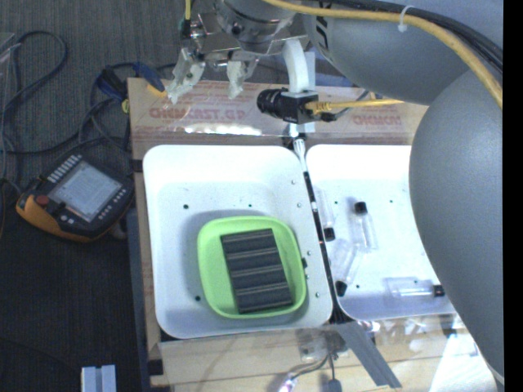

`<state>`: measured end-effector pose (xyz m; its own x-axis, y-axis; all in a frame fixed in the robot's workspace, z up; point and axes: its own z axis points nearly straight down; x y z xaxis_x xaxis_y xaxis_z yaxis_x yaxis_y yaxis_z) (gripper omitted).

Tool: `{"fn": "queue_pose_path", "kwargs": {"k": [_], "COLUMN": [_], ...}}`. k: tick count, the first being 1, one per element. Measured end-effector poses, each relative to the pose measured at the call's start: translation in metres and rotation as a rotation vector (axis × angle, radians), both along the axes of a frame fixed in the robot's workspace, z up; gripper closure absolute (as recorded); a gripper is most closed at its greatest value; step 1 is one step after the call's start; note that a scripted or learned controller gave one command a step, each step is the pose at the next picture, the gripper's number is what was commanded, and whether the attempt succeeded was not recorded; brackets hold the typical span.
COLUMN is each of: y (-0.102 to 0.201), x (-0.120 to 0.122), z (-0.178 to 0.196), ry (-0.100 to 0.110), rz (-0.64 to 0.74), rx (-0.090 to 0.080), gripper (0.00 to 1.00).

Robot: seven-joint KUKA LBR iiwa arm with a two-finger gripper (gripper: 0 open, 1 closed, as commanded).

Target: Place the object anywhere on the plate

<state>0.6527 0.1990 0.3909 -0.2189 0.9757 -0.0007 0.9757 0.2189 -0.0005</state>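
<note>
At the top of the view, above the far edge of the bins, the claw (211,80) is seen hanging from the grey arm (466,137), with its two pale fingers (186,78) spread apart and nothing gripped between them. It is held over a cardboard strip with red lettering (204,111) that lies along the back of the tabletop (237,358), well apart from the plate.

Two shallow white bins are set side by side. Within the left bin (163,186), a green plate (211,243) with rounded corners is placed toward the near side. On the plate a dark grey ribbed block (257,270) is laid, its ridges running across it; it is seen resting flat and almost fully inside the plate's rim, slightly turned so that its long side runs toward the near right.

In the right bin (384,166), several clear, hard-to-read items are scattered, among them a small piece with a black cap (359,209) and a transparent tube-like piece (409,286) near the front. What these are cannot be told exactly.

A black cylindrical part (282,102) with a yellow cable is mounted just behind the seam between the bins. On the dark floor to the left, a handheld control pendant with a grey screen (78,196) is laid, with black cables (41,80) looped beside it.
</note>
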Motion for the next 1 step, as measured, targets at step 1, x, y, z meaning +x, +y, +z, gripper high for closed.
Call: {"fn": "queue_pose_path", "kwargs": {"k": [1], "y": [0.0013], "x": [-0.0127], "z": [-0.0481], "ry": [0.001], "rz": [-0.010], "rx": [-0.002], "gripper": [0.00]}}
